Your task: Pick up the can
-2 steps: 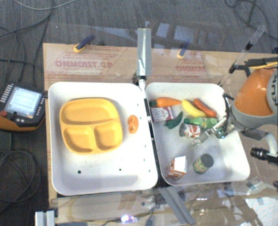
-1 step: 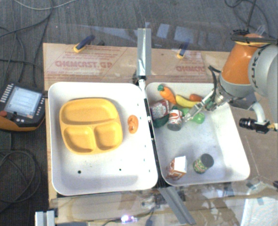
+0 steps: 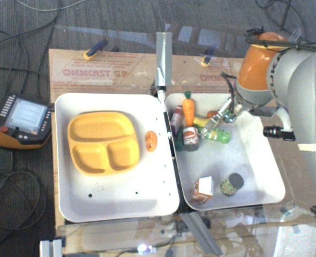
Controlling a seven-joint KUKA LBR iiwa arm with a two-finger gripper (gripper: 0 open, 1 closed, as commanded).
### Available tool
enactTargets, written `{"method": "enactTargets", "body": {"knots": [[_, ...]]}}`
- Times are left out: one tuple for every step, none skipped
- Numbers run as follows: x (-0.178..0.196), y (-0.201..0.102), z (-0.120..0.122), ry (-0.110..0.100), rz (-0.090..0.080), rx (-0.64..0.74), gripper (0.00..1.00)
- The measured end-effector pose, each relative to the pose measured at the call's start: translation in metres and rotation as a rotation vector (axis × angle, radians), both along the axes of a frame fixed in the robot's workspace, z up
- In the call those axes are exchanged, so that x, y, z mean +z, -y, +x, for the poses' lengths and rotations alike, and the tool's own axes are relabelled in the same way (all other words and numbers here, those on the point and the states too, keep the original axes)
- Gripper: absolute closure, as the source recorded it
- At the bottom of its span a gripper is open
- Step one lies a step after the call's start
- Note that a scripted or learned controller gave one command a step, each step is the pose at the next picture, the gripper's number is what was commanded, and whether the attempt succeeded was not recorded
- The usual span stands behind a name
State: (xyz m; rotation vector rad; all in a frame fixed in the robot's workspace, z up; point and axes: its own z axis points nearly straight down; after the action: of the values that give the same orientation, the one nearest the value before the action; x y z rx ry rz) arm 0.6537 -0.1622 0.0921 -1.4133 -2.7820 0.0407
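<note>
The arm (image 3: 286, 74) is reaching in from the table's right edge over the far part of the right bin (image 3: 265, 165), its orange band sitting above the bin's far right corner. The gripper (image 3: 218, 120) is hanging low near the bin's far edge, among a cluster of things, and its fingers are too small and blurred here to say whether they are apart or together. Just under and beside it a green bottle (image 3: 218, 136) is lying on its side, with a yellow piece (image 3: 201, 123) touching its far end. A carrot (image 3: 188, 110) is lying near the far left corner of this bin, and a dark bottle (image 3: 176, 119) is leaning along the left wall. A small red and white jar (image 3: 190, 136) is standing just beside the carrot's tip. The can (image 3: 232, 184) is lying well apart from the gripper, near the bin's near edge, its dark end facing up. A small carton (image 3: 202, 190) is sitting just left of it. In the left bin (image 3: 93, 202) a yellow tray (image 3: 103, 142) is lying toward the far left, and an orange ball (image 3: 151, 140) is resting near the right wall. A pendant (image 3: 20, 121) is lying on the floor beyond the table's left edge.
</note>
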Motion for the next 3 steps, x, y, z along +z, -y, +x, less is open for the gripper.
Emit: {"method": "enactTargets", "body": {"knots": [[-0.002,0.028,-0.097,0.040,0.010,0.155,0.00],[-0.002,0.046,-0.140,0.046,0.010,0.070,0.00],[-0.001,0.055,-0.153,0.053,0.015,-0.204,0.00]]}}
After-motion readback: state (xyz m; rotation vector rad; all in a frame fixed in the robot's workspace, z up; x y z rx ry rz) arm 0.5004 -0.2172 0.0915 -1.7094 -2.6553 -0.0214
